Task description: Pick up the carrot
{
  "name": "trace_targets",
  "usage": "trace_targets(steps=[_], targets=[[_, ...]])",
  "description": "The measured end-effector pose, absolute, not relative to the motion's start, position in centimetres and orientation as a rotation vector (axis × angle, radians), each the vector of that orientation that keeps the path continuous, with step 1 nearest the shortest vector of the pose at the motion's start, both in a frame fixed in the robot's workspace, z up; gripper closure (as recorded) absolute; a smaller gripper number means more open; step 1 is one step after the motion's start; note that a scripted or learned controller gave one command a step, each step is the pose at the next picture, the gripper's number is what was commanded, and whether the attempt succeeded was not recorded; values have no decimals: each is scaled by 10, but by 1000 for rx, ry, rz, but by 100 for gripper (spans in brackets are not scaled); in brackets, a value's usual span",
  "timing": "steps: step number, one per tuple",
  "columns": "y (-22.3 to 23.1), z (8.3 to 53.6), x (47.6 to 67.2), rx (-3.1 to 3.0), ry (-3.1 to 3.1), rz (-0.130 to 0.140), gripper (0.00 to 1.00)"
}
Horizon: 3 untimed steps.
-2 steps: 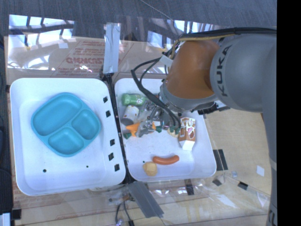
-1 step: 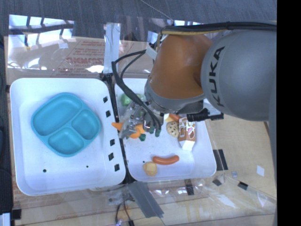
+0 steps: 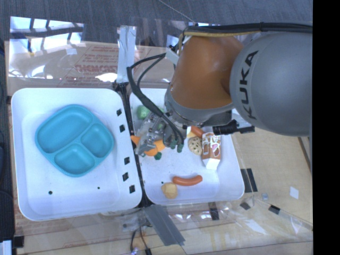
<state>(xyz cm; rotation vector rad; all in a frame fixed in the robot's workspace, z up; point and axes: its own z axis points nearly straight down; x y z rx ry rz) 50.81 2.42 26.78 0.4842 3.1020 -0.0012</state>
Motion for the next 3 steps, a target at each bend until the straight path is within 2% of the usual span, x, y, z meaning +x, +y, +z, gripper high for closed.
trace_targets(steps=[1, 2, 3], targets=[[26, 277, 509, 469, 3104, -3, 100], [29, 302, 563, 228, 3130, -1, 100], [44, 282, 515, -325, 3126, 0, 100]])
